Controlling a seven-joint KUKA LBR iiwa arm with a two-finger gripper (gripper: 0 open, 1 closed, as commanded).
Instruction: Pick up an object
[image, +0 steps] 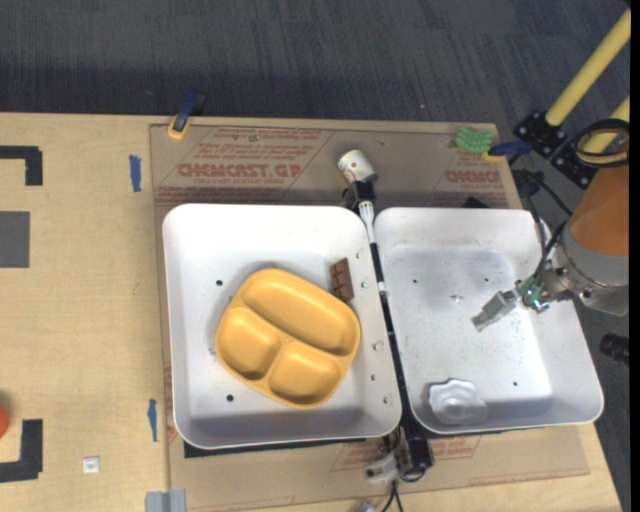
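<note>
Overhead, gripper (492, 311), grip state unclear, hovers above cardboard-lined wooden bench (80, 300), blue carpet (300, 50) beyond.

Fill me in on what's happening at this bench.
A grey robot arm reaches in from the right, its hand over the right bin. A yellow divided tray lies in the left bin beside a small brown piece. A clear plastic item sits near the right bin's front edge. Nothing is visibly held.

Dark blue-grey carpet floor (300, 50) beyond a pale wooden bench (80, 300).
</note>
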